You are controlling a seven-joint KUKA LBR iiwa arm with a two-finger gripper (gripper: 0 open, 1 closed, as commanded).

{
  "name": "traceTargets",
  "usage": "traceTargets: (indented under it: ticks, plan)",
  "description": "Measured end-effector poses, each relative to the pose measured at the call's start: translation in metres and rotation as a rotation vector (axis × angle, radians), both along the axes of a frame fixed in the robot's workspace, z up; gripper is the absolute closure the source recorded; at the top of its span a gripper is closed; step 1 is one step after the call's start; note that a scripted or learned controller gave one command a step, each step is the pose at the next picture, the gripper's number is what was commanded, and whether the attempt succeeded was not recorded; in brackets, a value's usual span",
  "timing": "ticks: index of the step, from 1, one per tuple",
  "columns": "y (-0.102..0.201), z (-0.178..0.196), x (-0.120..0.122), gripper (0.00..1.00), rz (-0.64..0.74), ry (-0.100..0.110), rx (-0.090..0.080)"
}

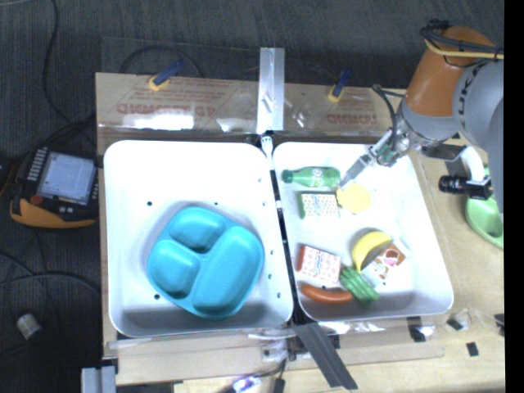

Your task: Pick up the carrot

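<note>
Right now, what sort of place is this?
Probably a robotics lab pick-and-place station: two white bins on a bench, a grey arm reaching in, and toy food such as a carrot and green bottle.

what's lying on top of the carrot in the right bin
The carrot's green leafy end has a small card box against it; whether they overlap is unclear. A red-white packet borders the orange body.

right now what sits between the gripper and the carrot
In the camera view, a round yellow piece and a yellow banana lie between the gripper and the orange carrot with green leafy top at the right bin's near edge.
</note>
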State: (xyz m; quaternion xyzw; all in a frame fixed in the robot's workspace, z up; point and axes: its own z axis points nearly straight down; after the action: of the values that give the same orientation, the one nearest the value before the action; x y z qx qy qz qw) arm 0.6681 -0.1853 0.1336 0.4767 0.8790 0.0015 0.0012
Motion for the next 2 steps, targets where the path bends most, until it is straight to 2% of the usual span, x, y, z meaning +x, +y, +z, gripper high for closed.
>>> traceTargets:
  ticks: [1,2]
  plan:
    - [0.002,0.0096,0.001,1.0,0.002,-0.003,0.002]
    - [0.0021,0.0095,0.0009,0.0,0.001,-0.002,0.003]
